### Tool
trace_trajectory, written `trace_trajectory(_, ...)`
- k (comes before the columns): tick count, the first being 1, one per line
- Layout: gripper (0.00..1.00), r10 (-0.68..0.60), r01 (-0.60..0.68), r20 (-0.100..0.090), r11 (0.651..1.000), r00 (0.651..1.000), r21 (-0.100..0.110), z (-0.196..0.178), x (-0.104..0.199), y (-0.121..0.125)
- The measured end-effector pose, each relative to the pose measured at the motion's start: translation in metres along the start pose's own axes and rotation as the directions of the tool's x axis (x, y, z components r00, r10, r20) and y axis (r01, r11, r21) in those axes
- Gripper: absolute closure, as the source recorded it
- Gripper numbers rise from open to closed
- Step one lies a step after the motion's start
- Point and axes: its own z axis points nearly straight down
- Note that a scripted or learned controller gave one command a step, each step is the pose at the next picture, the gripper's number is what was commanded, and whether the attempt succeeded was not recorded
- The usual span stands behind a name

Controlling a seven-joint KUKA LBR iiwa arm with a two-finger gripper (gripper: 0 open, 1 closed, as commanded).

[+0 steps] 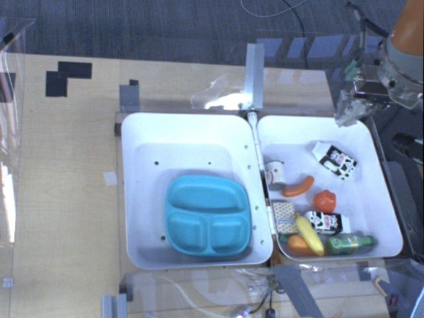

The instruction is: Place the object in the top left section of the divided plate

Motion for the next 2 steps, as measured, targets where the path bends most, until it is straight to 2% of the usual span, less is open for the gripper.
trace_trajectory(1,1.00,-0.381,0.381,-0.001,0.925,0.925,0.001,0.051,0.001,-0.048)
trace_trajectory(2,1.00,-0.249,0.249,0.000,0.968,0.968,0.000,0.053,-0.050,-0.071)
